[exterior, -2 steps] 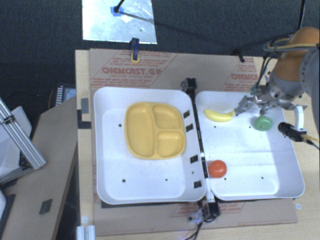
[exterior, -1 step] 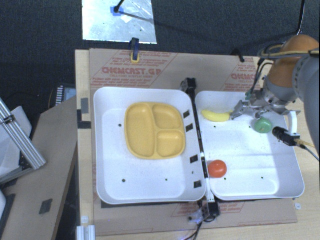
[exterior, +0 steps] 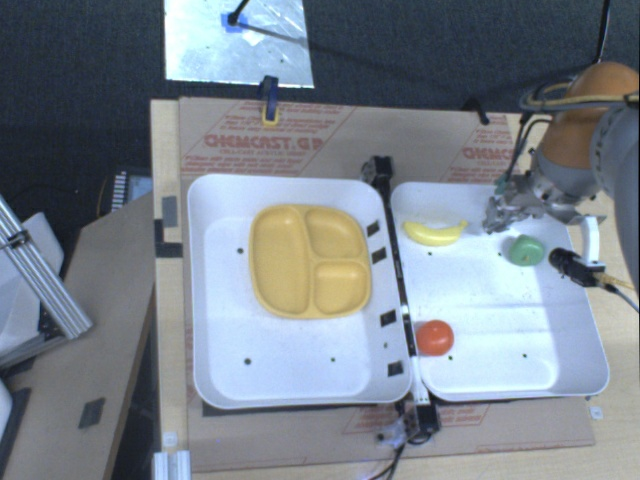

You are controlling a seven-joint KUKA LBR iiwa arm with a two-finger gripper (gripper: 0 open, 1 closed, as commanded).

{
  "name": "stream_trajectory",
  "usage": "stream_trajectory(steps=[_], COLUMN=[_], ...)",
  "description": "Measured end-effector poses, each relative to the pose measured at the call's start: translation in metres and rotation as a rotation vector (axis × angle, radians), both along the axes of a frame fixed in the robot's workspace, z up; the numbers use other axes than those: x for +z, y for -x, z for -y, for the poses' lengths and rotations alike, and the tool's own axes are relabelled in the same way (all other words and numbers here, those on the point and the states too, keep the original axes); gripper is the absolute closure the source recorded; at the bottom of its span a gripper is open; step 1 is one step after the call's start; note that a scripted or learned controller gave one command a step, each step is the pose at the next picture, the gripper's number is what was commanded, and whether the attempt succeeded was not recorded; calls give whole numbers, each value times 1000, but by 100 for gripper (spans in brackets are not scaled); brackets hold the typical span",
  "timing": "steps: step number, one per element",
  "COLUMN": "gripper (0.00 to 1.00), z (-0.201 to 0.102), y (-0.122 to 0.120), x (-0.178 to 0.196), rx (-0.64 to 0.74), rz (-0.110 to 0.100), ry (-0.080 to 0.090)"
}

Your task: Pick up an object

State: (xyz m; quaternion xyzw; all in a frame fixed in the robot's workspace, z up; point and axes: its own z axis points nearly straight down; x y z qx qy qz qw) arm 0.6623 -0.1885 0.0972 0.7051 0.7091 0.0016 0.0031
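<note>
Currently, your arm [exterior: 585,133] reaches in from the right and carries the tool [exterior: 497,211] low over the far part of the right bin [exterior: 500,368], which marks the approach step of the pick: nothing is lifted yet, and no object sits in the tool. Whether the tool is spread or pressed together you cannot tell from this slanted overhead view, since the wrist body hides its working end. Three candidate objects lie in the right bin: a yellow banana [exterior: 434,232] just left of the tool, a green round object [exterior: 525,251] just in front of and below the tool, and an orange-red round object [exterior: 433,338] well apart, near the bin's near-left edge beside the divider between the bins. The left bin [exterior: 215,368] holds a yellow compartment plate [exterior: 309,260] with three sections, none of which contains anything. The next move, by judgement, calls for you to settle on the banana or the green object, centre the tool over it, descend, and confirm a hold before lifting; the round objects may roll away under a glancing contact. On the brown sheet covering the surface [exterior: 300,133], red print reads "CHEMCAST GP", repeated at an angle near the far right corner, where it is only partly legible.
</note>
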Motion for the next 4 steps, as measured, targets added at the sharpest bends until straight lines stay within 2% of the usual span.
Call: stream_trajectory(steps=[2,3,4], gripper=[100,100,100], z=[1,1,-36], y=[15,14,36], x=[116,170,163], rx=[-6,-2,1], rz=[0,1,-7], ry=[0,0,-2])
